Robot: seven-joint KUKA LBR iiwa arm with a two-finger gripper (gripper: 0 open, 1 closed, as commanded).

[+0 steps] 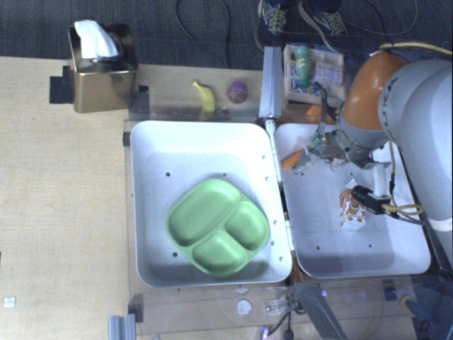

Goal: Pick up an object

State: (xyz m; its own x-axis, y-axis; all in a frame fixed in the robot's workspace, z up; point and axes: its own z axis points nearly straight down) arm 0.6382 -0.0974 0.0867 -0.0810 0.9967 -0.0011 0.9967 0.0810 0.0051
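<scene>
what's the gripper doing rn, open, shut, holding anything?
Gripper: cannot be told. It sits low over the right bin, near the far-left corner, beside an orange piece.

No lettering can be made out anywhere. The printed card (313, 68) at the tabletop's far edge and the small orange-and-white packet (351, 210) in the right bin both carry print too blurred to read.

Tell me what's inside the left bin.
The left bin holds one thing: a green divided plate with three compartments, lying toward the near right corner. The bin floor beneath the plate is covered, so anything under it can't be seen.
</scene>
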